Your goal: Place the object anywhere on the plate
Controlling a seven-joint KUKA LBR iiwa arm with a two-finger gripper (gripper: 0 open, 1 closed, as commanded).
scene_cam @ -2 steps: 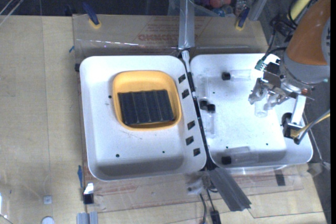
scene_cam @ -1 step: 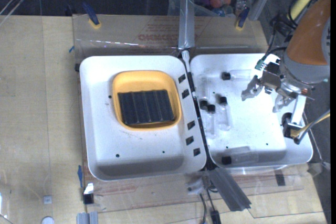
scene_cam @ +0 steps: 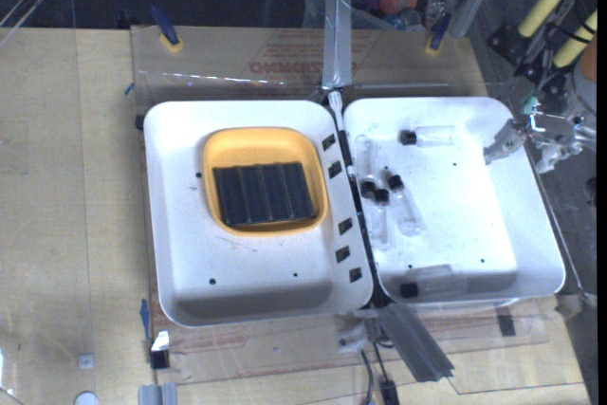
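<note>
Before the pick: nothing was on the plate, and the gripper (scene_cam: 560, 139) waited at the right bin's (scene_cam: 531, 251) far right edge.

Whether it was apart or together could not be told. The objects, clear tubes with black caps (scene_cam: 384, 190), lay in the right bin near the divider, most with their long axes running near-to-far. The yellow plate (scene_cam: 216, 152) sat in the left bin (scene_cam: 175, 204), holding a dark ribbed insert (scene_cam: 264, 193). By my reading, the next move called for reaching left and descending over one tube.

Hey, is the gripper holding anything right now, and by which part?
Nothing held: the gripper is at the right bin's edge, away from the clear bottles.
</note>
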